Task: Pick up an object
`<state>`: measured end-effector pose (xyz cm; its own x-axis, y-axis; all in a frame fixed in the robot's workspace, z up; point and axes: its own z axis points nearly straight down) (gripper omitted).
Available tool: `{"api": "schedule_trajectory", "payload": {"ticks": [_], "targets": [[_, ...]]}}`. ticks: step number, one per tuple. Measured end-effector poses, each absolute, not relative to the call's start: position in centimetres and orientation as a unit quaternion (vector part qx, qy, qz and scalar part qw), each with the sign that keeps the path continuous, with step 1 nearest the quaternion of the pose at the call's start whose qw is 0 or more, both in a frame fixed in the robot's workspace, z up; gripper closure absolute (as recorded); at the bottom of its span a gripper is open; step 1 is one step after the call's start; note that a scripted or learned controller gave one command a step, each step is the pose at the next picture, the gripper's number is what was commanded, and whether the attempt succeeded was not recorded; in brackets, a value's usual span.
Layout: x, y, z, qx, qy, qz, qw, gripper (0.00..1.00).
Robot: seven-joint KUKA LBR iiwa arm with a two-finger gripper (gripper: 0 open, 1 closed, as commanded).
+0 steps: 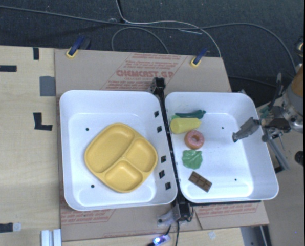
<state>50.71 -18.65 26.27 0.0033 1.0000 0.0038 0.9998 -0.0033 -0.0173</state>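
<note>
A cardboard-topped bench carries two white bins (pixel 247 104). In the right one, toys cluster at nine o'clock: a doughnut (pixel 194 139) among them. The gripper (pixel 243 132) hangs at three o'clock, grip unreadable; tight crowding risks a fumbled pinch.

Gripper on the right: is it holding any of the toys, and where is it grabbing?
Nothing is held. The gripper hangs above bare white floor in the right bin, with no toy between its fingers, apart from the pink donut and the other toys.
</note>
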Motion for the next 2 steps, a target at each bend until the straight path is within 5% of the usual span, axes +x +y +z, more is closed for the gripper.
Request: {"api": "schedule_trajectory", "payload": {"ticks": [1,2], "targets": [[50.9,-18.6,26.9,-0.707,-0.708,0.0019,0.002,0.0],[50.0,-18.5,21.7,-0.707,-0.707,0.0029,0.004,0.0]]}}
